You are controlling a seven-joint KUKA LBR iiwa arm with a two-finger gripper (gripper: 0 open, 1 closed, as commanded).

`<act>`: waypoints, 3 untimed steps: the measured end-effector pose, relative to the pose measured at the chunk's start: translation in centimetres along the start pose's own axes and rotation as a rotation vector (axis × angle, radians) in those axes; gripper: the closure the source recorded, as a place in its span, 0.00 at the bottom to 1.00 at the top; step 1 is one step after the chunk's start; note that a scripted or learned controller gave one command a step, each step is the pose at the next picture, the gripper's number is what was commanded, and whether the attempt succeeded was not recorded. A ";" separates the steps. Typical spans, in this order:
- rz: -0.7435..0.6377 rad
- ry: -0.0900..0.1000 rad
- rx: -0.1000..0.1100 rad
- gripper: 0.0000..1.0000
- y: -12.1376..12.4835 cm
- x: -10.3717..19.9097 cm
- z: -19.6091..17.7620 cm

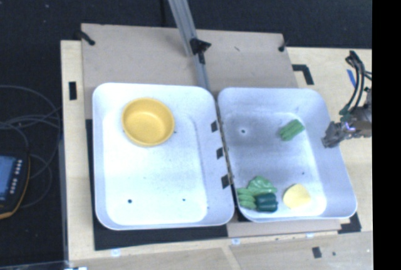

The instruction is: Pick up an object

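the gripper (335,135) sits at the right bin's (263,109) edge, and i cannot tell how it is set. it holds nothing. this looks like the start. the nearest toy, a green piece (291,129), lies just left of it. next it should slide over and drop down.

A pale wooden bench (72,156) carries a tan board (144,52) along its back edge. A grey metal pole (177,2) slants down from the top of the view to the board, ending at a black clamp (199,46) near the board's middle. Small black brackets sit at the board's back corners and along the bench's edges. Off the bench's left edge, on the dark floor, lies a handheld control pendant (11,182) with an orange rim, and thin cables (31,112) trail near it.
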State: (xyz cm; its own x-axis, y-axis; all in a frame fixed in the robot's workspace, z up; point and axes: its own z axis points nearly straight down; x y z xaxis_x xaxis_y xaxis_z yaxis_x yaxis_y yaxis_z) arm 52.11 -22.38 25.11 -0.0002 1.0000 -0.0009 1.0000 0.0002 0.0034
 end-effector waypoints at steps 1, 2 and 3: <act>-0.002 0.001 0.002 1.00 0.6 4.1 0.3; -0.004 0.002 0.001 1.00 0.9 9.7 -0.5; -0.004 0.002 0.002 1.00 1.4 15.0 -1.3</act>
State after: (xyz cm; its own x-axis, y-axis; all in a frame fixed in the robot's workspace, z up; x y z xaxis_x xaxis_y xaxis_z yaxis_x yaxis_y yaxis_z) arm 53.49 -7.38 26.38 -0.0046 1.0000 0.0010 1.0000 0.0046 0.0016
